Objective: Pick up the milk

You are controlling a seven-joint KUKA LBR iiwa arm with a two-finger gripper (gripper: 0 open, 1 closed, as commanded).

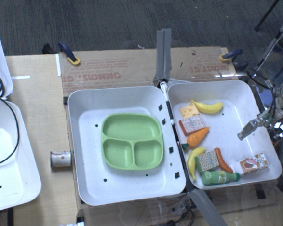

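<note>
Milk [254, 164]: small carton lying flat in the near right corner of the right bin [236, 86], close to the bin's wall. Hand [246, 130] hovers above and a little left of it, apart from it; whether spread or pressed together, cannot tell. Risks, as judged: wall crowds the carton, so a finger may strike the rim or skid the carton into the corner. Green bottle [219, 178] and carrot [223, 161] sit near its left; a drifting descent could catch them instead.
</note>
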